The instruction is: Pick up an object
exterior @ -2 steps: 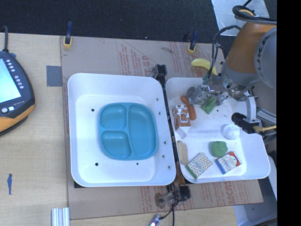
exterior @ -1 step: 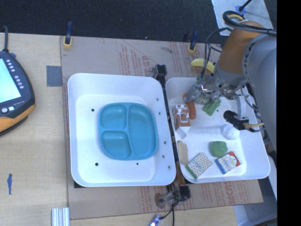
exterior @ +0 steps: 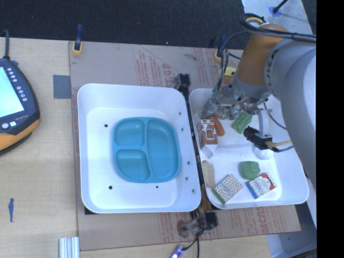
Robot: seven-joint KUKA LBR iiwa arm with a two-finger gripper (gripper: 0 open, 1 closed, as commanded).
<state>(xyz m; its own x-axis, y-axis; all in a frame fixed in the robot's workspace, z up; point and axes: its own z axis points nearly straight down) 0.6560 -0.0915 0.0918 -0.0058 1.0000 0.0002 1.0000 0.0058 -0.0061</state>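
Gripper (exterior: 228, 107) low over far end of right bin (exterior: 290, 198), beside green block (exterior: 241, 121); grip state cannot be told.

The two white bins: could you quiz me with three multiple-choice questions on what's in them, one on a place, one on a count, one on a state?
1. Where does the blue plate lie?
A. in the left bin
B. in the right bin
C. on the bare bench

2. How many compartments does the plate have?
A. two
B. three
C. five

3. Where is the pincer now?
A. down over the top end of the right bin
B. over the blue plate
C. outside both bins

Answers:
1. A, the plate sits in the middle of the left bin.
2. B, ridges split it into three sections.
3. A, the wrist reaches in among the small items there.
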